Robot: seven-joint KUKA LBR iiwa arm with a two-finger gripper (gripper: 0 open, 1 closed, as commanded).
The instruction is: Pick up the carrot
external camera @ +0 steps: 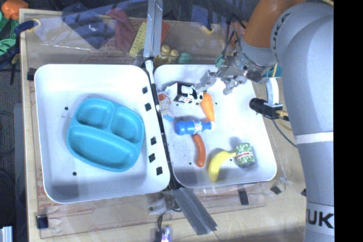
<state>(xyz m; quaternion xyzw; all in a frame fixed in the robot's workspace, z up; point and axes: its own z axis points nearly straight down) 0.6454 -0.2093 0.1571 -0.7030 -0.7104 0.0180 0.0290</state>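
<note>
The orange carrot (208, 107) lies in the right bin (258, 122), near its middle, pointing toward the back. My gripper (218, 83) hovers just above and behind the carrot's far end. Its fingers (203, 81) are spread open with nothing between them. The carrot rests on the bin floor, apart from the fingertips.
A black-and-white cow toy (187, 94) sits left of the carrot. A blue object (191, 126), a red sausage (199, 151), a yellow banana (218, 162) and a green can (245, 155) lie nearer the front. The left bin (51, 122) holds a blue divided plate (106, 133).
</note>
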